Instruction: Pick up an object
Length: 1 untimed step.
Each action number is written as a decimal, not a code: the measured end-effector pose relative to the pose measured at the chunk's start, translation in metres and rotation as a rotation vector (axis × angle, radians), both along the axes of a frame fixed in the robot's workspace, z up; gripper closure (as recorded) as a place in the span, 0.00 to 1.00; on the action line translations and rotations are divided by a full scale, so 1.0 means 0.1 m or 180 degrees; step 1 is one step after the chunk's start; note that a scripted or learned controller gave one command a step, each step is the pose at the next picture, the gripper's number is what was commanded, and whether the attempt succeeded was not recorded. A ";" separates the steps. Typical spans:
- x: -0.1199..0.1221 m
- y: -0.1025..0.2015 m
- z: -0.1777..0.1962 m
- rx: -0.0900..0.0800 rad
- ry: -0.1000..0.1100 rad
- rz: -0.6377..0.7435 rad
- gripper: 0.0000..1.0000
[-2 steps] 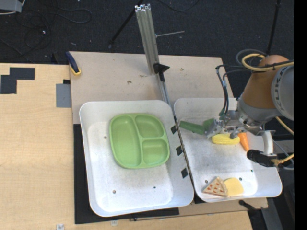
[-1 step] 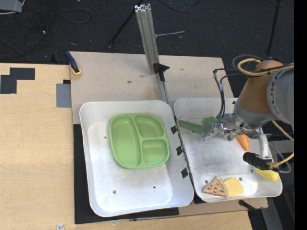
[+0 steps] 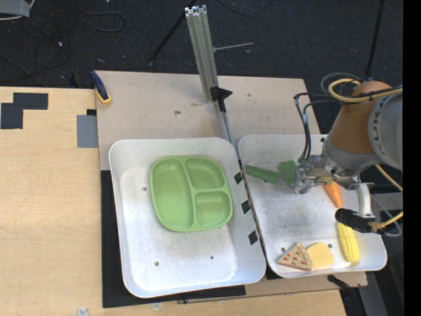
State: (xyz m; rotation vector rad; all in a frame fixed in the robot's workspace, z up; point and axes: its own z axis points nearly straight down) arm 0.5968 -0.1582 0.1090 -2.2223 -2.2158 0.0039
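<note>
Claw sits low in the right bin, upper-middle part, w/ the grey arm and its orange band coming in from the right. Can't tell whether the claw is released or clenched; its tip is too small and cluttered to read.

Green object lies just left of the claw, its right end touching or nearly touching the tip; can't tell if it's actually between anything. Long axis runs roughly left-right, tilted a bit: thin end points left toward the bin's left wall, broader end at the claw side.

Just right of the claw, partly under the wrist, an orange carrot-like piece slants down-right. Further down the right side: yellow corn cob, long axis near top-to-bottom. Left of it a pale yellow slice, touching a triangular waffle-pattern piece near the bin's front edge.

Left bin holds a green divided plate, 3 compartments, lying flat in the upper-middle, well apart from the claw. Metal post stands behind the bins.
</note>
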 end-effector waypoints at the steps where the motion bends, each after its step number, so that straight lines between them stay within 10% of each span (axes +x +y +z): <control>1: 0.02 -0.05 0.43 -0.0004 -0.0018 0.0000 1.00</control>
